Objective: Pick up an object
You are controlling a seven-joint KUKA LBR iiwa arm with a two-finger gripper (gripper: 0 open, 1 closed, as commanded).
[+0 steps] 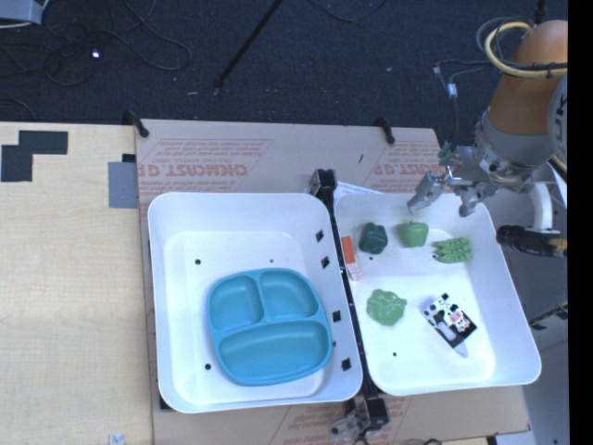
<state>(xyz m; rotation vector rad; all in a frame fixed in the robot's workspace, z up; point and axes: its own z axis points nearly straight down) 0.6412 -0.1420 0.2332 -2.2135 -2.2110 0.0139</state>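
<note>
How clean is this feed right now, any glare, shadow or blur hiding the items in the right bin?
Camera view: even, soft light; the white right bin looks bright but not blown out. The small green cup, dark teal lump and cow toy show clearly with only faint shadows. The gripper looks slightly soft; the floor beyond is dark.

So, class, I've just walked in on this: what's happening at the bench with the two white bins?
A grey robot arm reaches in from the right, its pincer open above the far edge of the right bin, holding nothing. That bin has a dark green lump, a light green cup-like piece, a green hand-shaped toy, a leafy green piece and a black-and-white toy. The left bin holds a blue divided plate. Nothing is lifted yet.
</note>
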